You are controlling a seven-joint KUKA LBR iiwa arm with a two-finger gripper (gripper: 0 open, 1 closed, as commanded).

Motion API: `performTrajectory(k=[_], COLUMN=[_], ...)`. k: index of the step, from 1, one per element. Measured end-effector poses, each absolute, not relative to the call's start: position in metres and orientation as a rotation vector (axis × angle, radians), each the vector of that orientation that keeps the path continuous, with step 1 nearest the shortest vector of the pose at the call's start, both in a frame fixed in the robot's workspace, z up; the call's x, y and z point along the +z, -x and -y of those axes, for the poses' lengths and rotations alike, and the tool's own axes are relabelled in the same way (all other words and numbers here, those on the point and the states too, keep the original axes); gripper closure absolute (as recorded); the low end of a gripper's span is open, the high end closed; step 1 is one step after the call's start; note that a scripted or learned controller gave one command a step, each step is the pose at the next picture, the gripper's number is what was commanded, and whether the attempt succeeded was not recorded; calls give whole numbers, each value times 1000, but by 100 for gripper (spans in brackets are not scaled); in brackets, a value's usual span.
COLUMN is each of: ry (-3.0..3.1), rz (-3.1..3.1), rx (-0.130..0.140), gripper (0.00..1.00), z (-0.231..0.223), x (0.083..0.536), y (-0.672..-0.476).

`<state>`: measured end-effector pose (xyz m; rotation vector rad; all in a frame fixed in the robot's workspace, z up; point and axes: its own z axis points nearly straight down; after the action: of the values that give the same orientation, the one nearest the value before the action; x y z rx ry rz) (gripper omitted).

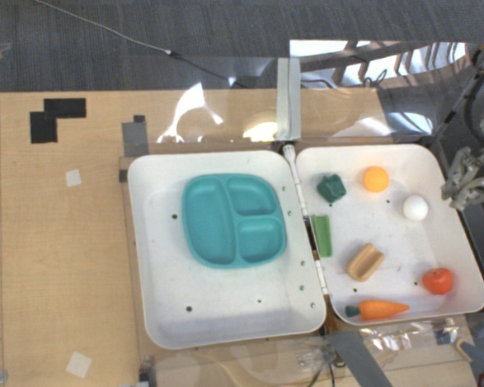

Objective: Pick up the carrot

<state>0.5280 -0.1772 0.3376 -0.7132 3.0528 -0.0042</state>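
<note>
Since the carrot (383,308) lies flat against the right bin's (388,158) near wall, the gripper (471,182), idle at the right rim, jaw state unclear, should straddle its thick middle.

Glossy plastic carrot (382,308), matt wooden bench (57,268)

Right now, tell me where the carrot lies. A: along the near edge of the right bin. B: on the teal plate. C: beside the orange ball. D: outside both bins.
A: the carrot lies along the near edge of the right bin, below the tan block.
</note>
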Motion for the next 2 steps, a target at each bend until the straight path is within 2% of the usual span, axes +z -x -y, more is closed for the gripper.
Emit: performTrajectory(k=[1, 2], ry=[1042, 1564], rz=[-2960, -2719], rx=[1, -5], gripper=[100, 100], z=[205, 206], x=[235, 196], y=[-546, -499])
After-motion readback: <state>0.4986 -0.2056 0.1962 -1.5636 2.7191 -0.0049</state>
